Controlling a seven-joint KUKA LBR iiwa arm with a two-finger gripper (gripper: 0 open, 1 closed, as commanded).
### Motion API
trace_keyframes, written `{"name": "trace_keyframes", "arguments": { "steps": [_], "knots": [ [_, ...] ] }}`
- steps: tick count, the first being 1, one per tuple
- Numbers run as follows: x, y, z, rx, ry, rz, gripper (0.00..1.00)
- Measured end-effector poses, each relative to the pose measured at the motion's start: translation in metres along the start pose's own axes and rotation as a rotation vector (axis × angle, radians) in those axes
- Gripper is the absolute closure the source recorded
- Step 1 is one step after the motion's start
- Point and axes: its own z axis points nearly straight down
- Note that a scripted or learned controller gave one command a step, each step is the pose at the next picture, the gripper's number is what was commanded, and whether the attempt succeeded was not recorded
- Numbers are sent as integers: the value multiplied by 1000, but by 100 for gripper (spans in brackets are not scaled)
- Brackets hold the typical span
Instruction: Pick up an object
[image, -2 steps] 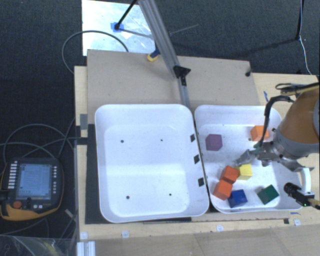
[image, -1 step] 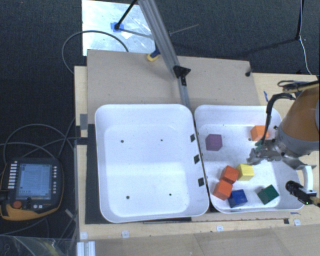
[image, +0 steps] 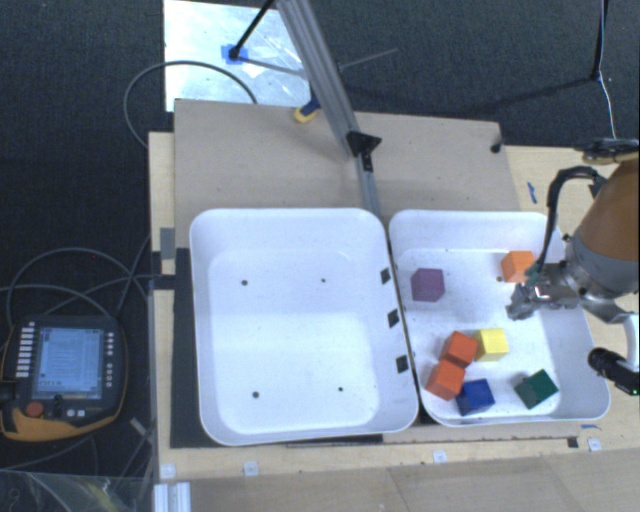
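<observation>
The arm is reaching into the right bin (image: 590, 405) from the right, and its jaws are hanging near the bin's right wall; whether they are standing apart or together cannot be told, since the gripper (image: 527, 298) is showing as a small grey cluster seen from above. Nothing is visibly sitting between them. Just up and to the left of the jaws an orange cube (image: 517, 265) is lying close by, the likeliest thing to take. Well to the left a purple cube (image: 428, 284) is sitting alone. Below and to the left, a second orange cube (image: 461, 348) and a yellow cube (image: 493, 343) are touching, with a third orange cube (image: 446, 379) and a blue cube (image: 475, 396) crowding under them; a green cube (image: 537, 388) is lying apart, almost straight below the jaws. These blocks are looking small, rigid and light, probably wood or plastic, so they should be taking a firm pinch across two opposite flat faces. Smooth sides may be slipping if caught on a corner, so the isolated cubes are offering cleaner holds than the cluster. The left bin (image: 210, 300) is sitting on the table (image: 440, 135) beside it.
</observation>
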Motion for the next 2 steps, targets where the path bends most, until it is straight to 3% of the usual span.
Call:
{"name": "trace_keyframes", "arguments": {
  "steps": [2],
  "knots": [
    [2, 6, -119, -3, -1, -1, 100]
  ]
}}
